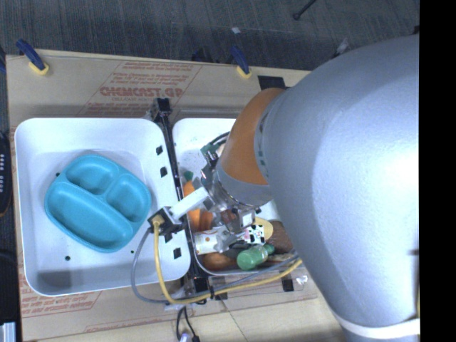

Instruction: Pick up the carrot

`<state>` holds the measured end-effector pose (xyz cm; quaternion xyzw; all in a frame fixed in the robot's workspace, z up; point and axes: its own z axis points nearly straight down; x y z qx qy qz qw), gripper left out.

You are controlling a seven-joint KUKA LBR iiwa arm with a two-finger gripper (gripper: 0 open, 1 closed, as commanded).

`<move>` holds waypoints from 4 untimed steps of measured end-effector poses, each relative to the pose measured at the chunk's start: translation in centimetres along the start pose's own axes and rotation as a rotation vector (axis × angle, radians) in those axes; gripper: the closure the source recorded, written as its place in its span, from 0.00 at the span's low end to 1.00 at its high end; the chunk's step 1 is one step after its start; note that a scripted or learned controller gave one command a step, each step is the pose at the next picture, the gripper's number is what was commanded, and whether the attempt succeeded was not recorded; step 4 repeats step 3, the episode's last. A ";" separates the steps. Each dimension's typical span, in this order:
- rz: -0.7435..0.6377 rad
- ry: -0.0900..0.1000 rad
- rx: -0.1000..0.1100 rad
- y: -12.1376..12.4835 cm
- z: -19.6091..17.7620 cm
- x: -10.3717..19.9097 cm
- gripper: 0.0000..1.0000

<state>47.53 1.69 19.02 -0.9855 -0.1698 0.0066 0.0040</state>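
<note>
A cardboard-topped bench bears two white bins. The left white bin holds a blue three-part plastic tray. In the right white bin the orange carrot lies just beside the gripper (grip state hidden, cannot tell). Seemingly the reaching step; next, seat over it.

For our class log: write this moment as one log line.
arm: over right bin | carrot: in right bin, partly hidden | blue tray: left bin

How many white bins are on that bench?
2. The left bin holds a blue divided tray. The right bin sits beside it, mostly covered by the robot arm, so things in it may be hidden.
</note>
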 end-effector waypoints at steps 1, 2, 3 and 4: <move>0.125 0.003 -0.004 4.8 -0.1 0.8 0.00; 0.124 0.003 -0.003 4.7 -0.1 0.8 0.00; 0.124 0.003 -0.003 4.7 -0.1 0.8 0.00; 0.124 0.003 -0.003 4.7 -0.1 0.8 0.00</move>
